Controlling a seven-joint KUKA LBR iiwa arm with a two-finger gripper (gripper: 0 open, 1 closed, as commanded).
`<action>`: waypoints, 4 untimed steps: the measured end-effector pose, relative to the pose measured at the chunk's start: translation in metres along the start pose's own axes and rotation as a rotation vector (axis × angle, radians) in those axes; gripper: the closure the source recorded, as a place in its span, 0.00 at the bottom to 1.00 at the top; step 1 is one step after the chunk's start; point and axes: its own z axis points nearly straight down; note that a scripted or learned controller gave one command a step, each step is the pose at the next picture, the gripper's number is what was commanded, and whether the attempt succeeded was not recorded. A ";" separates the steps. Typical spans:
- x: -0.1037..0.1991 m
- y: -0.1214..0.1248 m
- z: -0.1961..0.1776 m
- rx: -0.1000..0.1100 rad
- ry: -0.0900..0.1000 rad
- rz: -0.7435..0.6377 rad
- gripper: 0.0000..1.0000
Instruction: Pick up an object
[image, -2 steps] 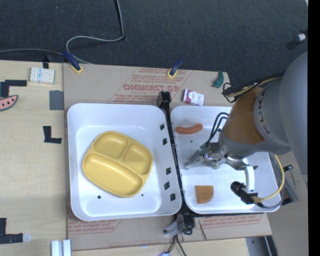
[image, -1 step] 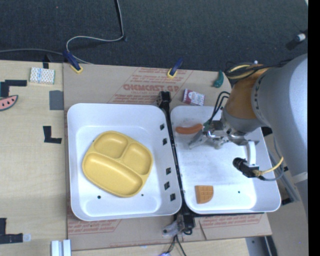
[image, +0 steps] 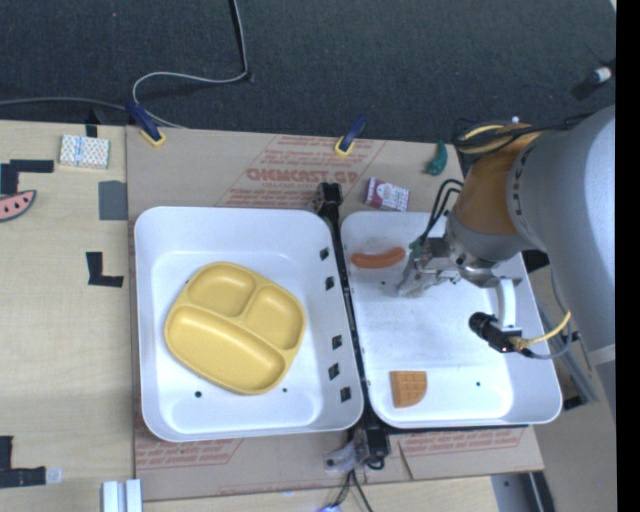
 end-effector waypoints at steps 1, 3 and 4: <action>0.000 0.000 0.000 0.000 0.000 0.000 0.00; 0.024 -0.011 0.000 0.002 -0.001 0.003 1.00; 0.024 -0.011 0.000 0.001 -0.001 0.003 0.00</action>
